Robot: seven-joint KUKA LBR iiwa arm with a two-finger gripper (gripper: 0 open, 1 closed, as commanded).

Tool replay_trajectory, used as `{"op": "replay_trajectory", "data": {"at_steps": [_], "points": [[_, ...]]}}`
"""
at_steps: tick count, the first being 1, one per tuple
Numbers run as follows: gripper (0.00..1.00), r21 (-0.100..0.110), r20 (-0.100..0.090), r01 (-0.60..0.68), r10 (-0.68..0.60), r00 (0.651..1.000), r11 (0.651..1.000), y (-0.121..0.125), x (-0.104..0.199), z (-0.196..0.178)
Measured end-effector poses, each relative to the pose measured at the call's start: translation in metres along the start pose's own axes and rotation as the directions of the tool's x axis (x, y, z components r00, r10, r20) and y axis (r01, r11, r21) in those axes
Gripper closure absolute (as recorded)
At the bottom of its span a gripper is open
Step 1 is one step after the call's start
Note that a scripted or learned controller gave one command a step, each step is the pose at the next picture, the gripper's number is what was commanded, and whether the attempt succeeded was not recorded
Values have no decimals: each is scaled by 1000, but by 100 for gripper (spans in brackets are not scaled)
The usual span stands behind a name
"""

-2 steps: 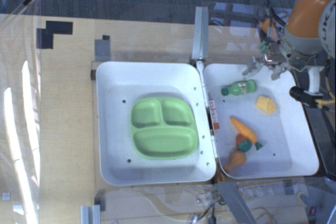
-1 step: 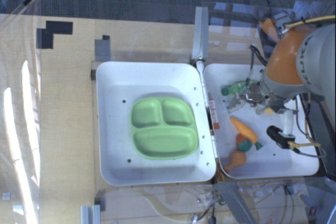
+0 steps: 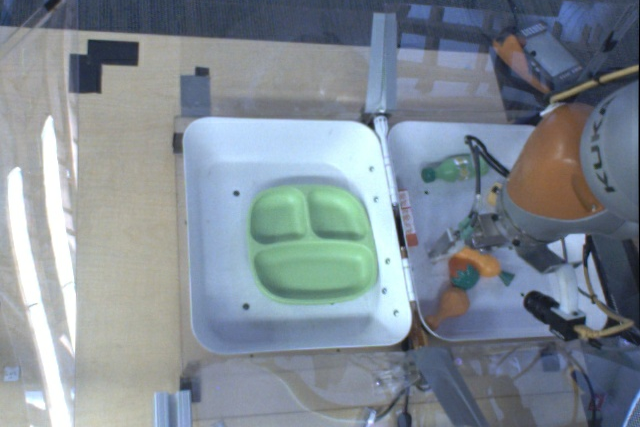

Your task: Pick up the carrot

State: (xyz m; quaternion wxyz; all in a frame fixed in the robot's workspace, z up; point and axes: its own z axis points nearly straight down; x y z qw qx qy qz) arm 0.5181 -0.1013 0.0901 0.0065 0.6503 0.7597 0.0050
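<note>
We see the carrot point(image 3: 472, 265) lying in the right bin point(image 3: 420, 155), near its front edge, with the gripper point(image 3: 478, 232) just above it; the arm point(image 3: 560, 175) hides much of that spot, so we cannot tell how the gripper stands. A green bottle point(image 3: 448, 170) lies farther back. The left bin point(image 3: 210, 215) holds a green divided plate point(image 3: 312, 245) on the pale wooden bench point(image 3: 120, 265).
</note>
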Motion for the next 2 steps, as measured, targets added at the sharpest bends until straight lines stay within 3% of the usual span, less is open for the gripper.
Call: {"op": "replay_trajectory", "data": {"at_steps": [1,2], "points": [[100,-8,0,1,-1,1000,1000,3,1,-12],[100,10,-1,-88,88,996,996,-24,30,-96]]}}
